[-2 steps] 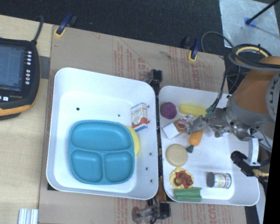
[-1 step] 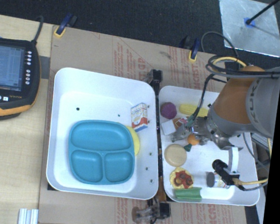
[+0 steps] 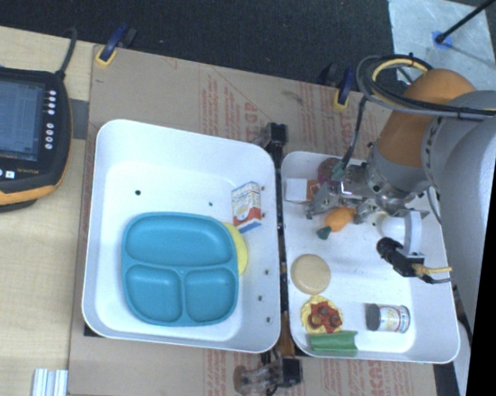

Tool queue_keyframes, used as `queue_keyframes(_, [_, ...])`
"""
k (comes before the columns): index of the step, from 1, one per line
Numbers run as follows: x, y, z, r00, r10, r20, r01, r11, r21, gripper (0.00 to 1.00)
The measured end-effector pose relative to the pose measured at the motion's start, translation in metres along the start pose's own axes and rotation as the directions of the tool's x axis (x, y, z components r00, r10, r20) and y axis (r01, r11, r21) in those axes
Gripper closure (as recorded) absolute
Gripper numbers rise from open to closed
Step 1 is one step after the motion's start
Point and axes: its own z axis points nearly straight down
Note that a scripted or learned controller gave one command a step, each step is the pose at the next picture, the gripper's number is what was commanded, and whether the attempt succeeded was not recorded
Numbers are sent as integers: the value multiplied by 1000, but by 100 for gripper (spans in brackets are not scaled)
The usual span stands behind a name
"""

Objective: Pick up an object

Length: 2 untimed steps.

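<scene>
Down at the far end of the right bin [image 3: 431, 353] the jaws hang under the grey arm [image 3: 396, 162]; whether they are spread or pressed together cannot be told. Just beneath them lies a small orange thing [image 3: 339, 219], its long axis slanting from upper right to lower left, a dark green bit at the lower end. Nearer in that bin sit a round tan disc [image 3: 311, 271], a red-and-yellow piece [image 3: 321, 315], a green block [image 3: 332, 342] and a small jar [image 3: 388, 319] on its side. The left bin [image 3: 122, 153] holds a teal divided plate [image 3: 182, 268], a yellow thing [image 3: 240, 248] tucked at its right edge, and a little carton [image 3: 247, 204]. Both bins rest on brown cardboard [image 3: 198, 95] over a pale table [image 3: 8, 297], with a tablet [image 3: 8, 129] at left and dark floor [image 3: 237, 5] beyond.
</scene>
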Motion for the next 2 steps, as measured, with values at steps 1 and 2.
queue_keyframes(1, [-1, -1, -9, 1000, 0, 1, 0, 1000, 4, 100])
queue_keyframes(2, [63, -44, -102, 1000, 0, 0, 0, 999, -39, 100])
